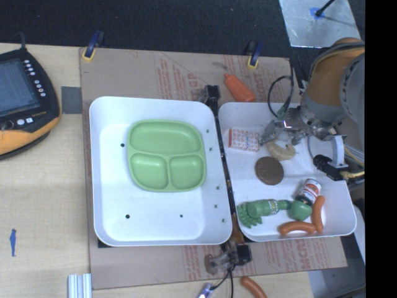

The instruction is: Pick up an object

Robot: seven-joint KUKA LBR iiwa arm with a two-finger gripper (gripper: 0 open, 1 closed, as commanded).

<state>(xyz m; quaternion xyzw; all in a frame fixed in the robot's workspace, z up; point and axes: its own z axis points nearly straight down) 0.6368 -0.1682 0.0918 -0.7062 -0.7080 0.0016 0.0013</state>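
Gripper: I saw the grey two-finger gripper point(286, 132) at right of centre, over a pale beige flat piece point(281, 149); finger state, I couldn't tell.
Handling: I judged it light, thin; pinch its edges.

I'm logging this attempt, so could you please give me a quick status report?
Gripper low in right bin, over pale object. Nothing seen held. Brown disc close beside.

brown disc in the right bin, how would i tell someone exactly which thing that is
Look in the right-hand white bin, the one crowded with small items. Near its middle, just below the gripper and a pale beige piece, lies the brown disc. It is the only flat, round, dark brown thing there; its neighbours are green, orange or white.
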